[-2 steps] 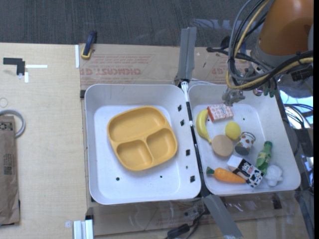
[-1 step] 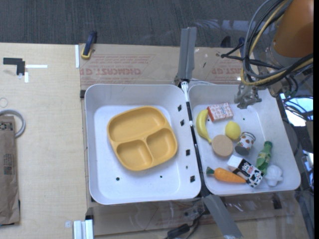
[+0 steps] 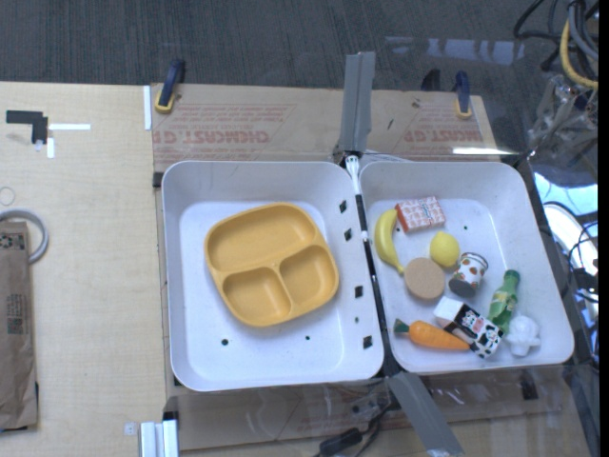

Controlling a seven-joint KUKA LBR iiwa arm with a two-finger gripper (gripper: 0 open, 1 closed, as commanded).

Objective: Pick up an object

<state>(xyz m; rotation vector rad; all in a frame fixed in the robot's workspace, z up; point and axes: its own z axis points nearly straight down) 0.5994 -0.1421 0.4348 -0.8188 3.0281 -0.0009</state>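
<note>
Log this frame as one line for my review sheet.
left bin: yellow plate | right bin: banana, lemon, carrot, green bottle, other small items | nothing lifted yet

A pale wooden table fills the left of the frame, with a brown paper bag at its lower left edge. Two blue clamps pin printed cardboard along the upper middle. A grey divider post stands at upper centre, and cables hang at upper right.
</note>
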